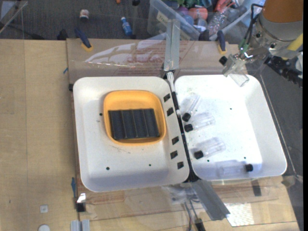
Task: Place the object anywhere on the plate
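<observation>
Overhead, we look down at a slant on two white bins set side by side. The left bin (91, 170) carries an orange plate (111, 102) with rounded corners, and on that plate rests a dark ribbed rectangular block (134, 124), lying flat and covering most of the plate's floor. Nothing else sits on the plate that we can make out.

The right bin (269, 129) holds several clear plastic bottles with black caps. One (191, 105) lies close to the divider in the upper part, another (198, 121) just below it, a third (209, 148) lower down toward the middle, and a fourth (231, 168) near the bottom edge with its cap pointing right. They are transparent, so their outlines are faint against the white.

The arm (284, 8) comes in at the top right, grey with its orange band. Its gripper (236, 66) hangs over the upper rim of the right bin, well apart from the bottles. We cannot tell how its jaws stand, nor whether anything is between them.

Behind the bench sits a clear tub (207, 4) of coloured items.
</observation>
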